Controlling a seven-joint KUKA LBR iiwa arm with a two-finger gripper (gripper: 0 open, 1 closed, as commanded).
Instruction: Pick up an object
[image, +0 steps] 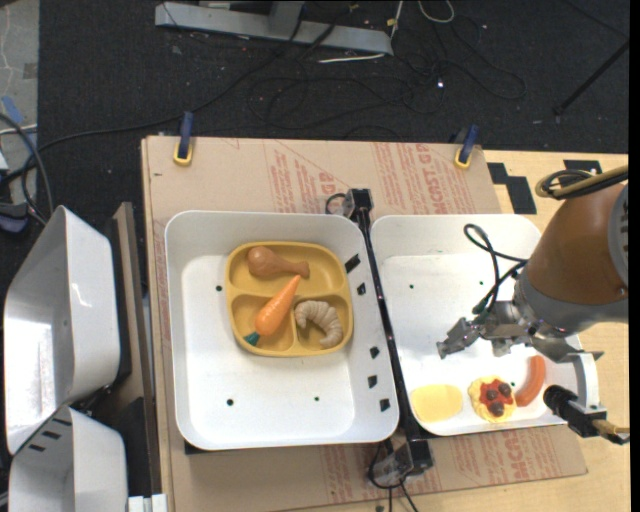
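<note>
Camera view: I see the jaws (452, 343) low in the right bin (440, 250).
Jaws: can't tell if apart or together.
Nearby: yellow disc (437, 402), sausage (531, 380) lower right.

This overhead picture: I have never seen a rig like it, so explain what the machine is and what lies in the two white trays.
One fixed camera looks down at a slant on a bench with two shallow white bins. The grey and orange shape at the right is a robot arm; its gripper, a two-finger claw, hangs over the right bin with nothing seen between its fingers. Near that bin's front edge lie toy foods: a yellow disc, a small tart with berries and a sausage. The left bin holds a yellow divided plate with a drumstick, a carrot and a shrimp.
</note>
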